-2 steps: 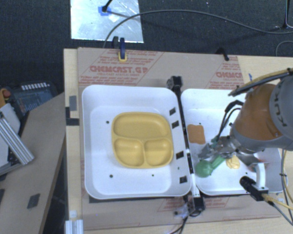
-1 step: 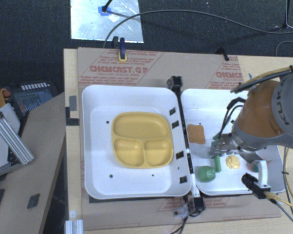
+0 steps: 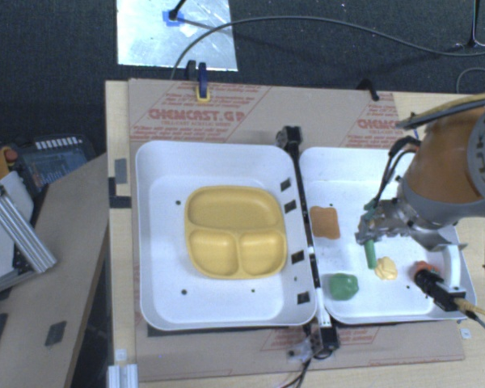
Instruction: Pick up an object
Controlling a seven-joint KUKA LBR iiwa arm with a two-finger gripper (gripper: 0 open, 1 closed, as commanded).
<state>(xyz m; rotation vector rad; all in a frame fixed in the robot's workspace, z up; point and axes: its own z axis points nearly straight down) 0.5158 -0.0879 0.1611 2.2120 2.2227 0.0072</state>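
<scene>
My gripper hangs low over the middle of the right bin, reaching in from the right. Directly under its tip a small green stick stands or lies on the bin floor, touching or nearly touching the gripper. A pale yellow lump rests just right of the stick. A brown flat piece lies to the gripper's left. A green lump sits near the bin's front edge. A small orange-red piece peeks out at the right, partly hidden by the arm.
The left bin holds a yellow three-compartment tray. A black divider strip runs between the bins. The arm's bulk covers the right bin's far right side.
</scene>
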